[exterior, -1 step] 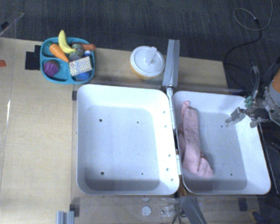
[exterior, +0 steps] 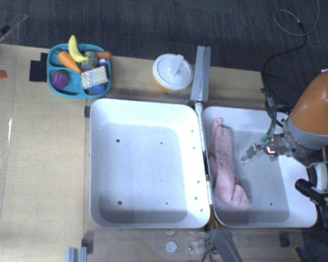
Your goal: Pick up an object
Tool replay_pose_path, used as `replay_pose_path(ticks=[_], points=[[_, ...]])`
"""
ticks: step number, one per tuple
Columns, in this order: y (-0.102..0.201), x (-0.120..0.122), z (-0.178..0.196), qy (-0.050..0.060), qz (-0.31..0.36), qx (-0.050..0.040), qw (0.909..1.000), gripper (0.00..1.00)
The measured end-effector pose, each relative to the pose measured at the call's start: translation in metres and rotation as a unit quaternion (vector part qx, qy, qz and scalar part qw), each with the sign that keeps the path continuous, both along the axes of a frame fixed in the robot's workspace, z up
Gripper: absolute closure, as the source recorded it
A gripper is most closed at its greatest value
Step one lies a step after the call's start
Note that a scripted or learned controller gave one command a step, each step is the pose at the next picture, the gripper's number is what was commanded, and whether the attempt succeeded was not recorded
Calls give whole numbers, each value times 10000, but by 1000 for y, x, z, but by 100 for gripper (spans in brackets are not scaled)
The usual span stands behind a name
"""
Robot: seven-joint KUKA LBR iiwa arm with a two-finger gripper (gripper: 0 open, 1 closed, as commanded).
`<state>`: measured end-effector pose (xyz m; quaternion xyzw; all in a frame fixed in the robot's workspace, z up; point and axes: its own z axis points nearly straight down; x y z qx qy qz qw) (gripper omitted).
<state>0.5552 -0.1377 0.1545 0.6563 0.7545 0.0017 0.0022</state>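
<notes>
Left to right on the worktop (exterior: pixel 36 165):

- 1 blue divided tray (exterior: pixel 53 72), far left, behind the bins. In it are seen 1 banana (exterior: pixel 75 49), 1 carrot (exterior: pixel 68 61), 1 purple item (exterior: pixel 60 79), 1 speckled block (exterior: pixel 95 76), and a few small pieces too small to be identified.
- 1 white lidded cup on a yellow base (exterior: pixel 172 72), set behind the gap between the bins.
- 2 shallow white bins, side by side, edges touching. The left bin (exterior: pixel 146 165) is the wider one.
- 1 grey metal bar (exterior: pixel 200 75), placed upright in the view above the seam between the bins.
- 1 pink cloth (exterior: pixel 225 164) in the right bin (exterior: pixel 270 188). It is laid along that bin's left wall, from near the back edge to past the middle. It is rolled or bunched lengthwise, narrow at the top, thicker and folded over at the lower end. Soft, fuzzy texture, light pink throughout.
- 1 end effector (exterior: pixel 253 152), located over the right bin, to the right of the cloth and apart from it. Nothing is seen held. Whether the fingers are spread or closed cannot be told from this angle.
- 1 arm, entering from the right, its orange band (exterior: pixel 317 111) visible above the wrist.
</notes>
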Motion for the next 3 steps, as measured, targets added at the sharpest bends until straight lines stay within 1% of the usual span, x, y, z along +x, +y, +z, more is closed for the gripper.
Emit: replay_pose_path(ticks=[1, 2, 3], points=[[44, -41, -62, -74, 21, -13, 10000, 0], [19, 38, -63, -68, 213, -13, 9997, 0], [40, -9, -62, -81, 865, -21, 9962, 0]])
